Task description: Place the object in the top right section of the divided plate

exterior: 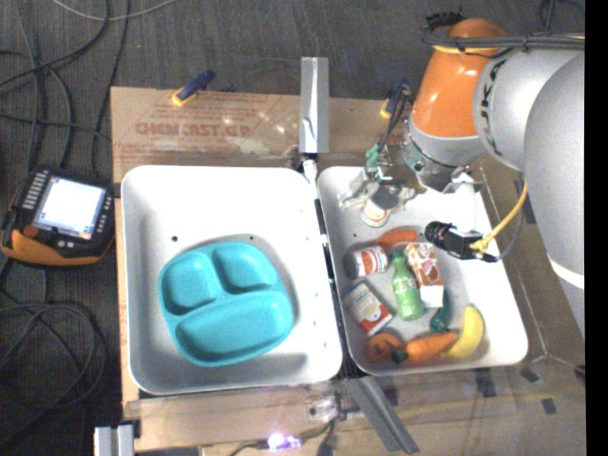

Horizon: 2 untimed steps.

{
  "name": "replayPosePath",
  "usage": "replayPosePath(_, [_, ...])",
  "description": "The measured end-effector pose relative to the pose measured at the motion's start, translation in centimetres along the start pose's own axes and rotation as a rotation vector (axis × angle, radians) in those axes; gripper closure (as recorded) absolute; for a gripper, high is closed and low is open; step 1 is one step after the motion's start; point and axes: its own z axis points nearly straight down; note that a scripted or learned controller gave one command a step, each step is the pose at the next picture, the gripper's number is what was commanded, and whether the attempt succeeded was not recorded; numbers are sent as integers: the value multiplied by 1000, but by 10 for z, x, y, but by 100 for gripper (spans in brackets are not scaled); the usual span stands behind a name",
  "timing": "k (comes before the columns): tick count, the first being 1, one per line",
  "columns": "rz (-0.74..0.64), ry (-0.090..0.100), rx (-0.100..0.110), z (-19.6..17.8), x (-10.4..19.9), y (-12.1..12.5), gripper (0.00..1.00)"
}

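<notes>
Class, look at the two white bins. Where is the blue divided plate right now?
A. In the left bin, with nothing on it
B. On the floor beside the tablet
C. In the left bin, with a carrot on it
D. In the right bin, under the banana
A. The blue divided plate lies in the left bin with all its sections bare, while the banana and carrot sit in the right bin.
</notes>
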Motion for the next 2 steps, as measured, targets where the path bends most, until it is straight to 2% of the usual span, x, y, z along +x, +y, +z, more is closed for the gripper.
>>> replayPosePath(1, [-102,1,0,9,60,-42,100])
replayPosePath(2, [-235,0,-1,9,140,-54,100])
